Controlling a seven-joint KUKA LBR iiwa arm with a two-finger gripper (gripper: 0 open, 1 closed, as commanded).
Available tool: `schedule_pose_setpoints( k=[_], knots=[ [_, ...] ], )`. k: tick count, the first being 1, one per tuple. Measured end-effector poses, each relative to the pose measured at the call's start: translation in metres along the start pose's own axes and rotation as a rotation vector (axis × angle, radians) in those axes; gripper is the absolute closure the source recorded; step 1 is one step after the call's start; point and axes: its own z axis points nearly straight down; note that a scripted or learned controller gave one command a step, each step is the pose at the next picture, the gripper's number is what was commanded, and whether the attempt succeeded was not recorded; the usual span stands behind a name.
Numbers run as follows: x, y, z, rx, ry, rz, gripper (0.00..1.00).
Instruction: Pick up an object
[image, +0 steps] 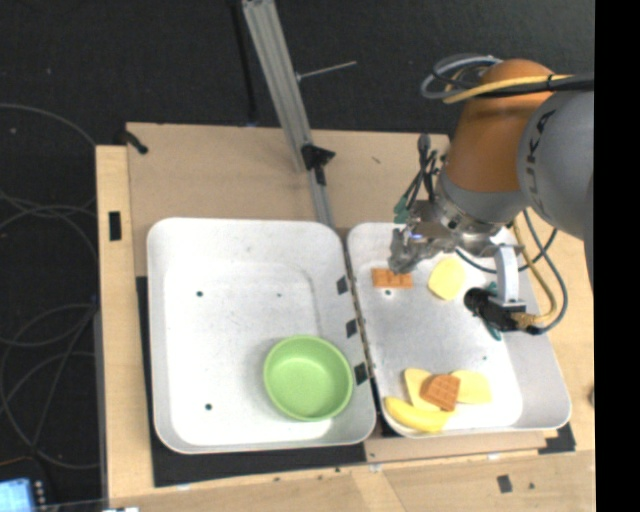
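Camera view looks down at a slant on a tan bench (230, 170) that bears two shallow white bins side by side. The left bin (230, 270) holds a green bowl (308, 376), which sits upright in its near right corner, close to the wall shared with the neighbouring bin. A grey metal pole (285, 90) slants from the far edge of the picture down toward the gap between the bins.

The right bin (440, 340) carries several small objects. At its far left, just beside the dividing wall, lies a small orange block (392, 280). The gripper (404, 250) hangs directly above the far side of this block, its tip touching or nearly touching it; whether the fingers are open or closed cannot be told, since they are small and blurred against the white floor. To the right of the block, a pale yellow rounded piece (447, 280) lies partly under the wrist. Along the near wall of the right bin sits a cluster: a yellow banana-shaped piece (415, 414), an orange-brown square piece (440, 391) resting on top, and a pale yellow flat piece (474, 388) to its right, all touching.

The arm (500, 130) comes in from the right, its orange band above the grey wrist, with cables looping around it. A black fitting (490, 305) hangs off the wrist over the right side of the bin.
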Motion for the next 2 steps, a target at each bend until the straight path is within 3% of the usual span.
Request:
schedule_pose_setpoints(
  k=[2],
  knots=[
    [0.099, -0.028, 0.017, 0.000, 0.000, -0.001, 1.00]
  ],
)
